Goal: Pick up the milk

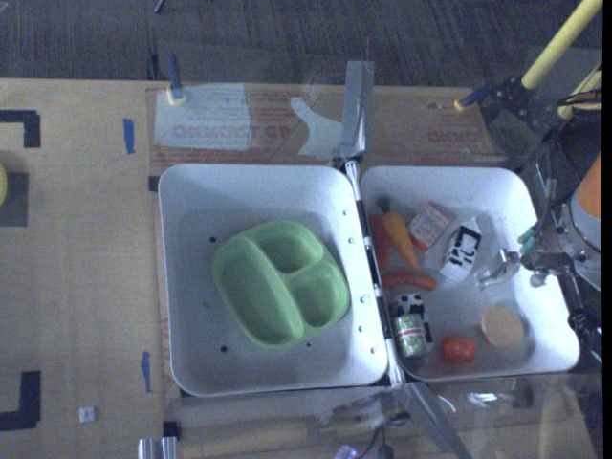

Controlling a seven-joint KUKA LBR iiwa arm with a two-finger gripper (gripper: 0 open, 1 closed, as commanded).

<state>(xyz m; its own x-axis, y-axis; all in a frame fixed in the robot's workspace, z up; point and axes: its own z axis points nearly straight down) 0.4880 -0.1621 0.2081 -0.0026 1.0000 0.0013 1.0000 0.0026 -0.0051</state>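
The milk (462, 251) is a white carton with black print, lying tilted in the upper middle of the right bin (535, 199). My gripper (512, 266) hangs over the right part of that bin, just right of the carton and slightly lower. Its metal tip comes close to the carton's right edge, and nothing shows between the two. The grey arm with its orange band comes in from the right edge.
Around the milk lie a carrot (398, 238), an orange box (428, 224), a red sausage (409, 279), a green bottle with a cow-patterned top (411, 328), a tomato (458, 349) and a round bun (502, 326). The left bin (191, 199) holds a green divided plate (280, 282).
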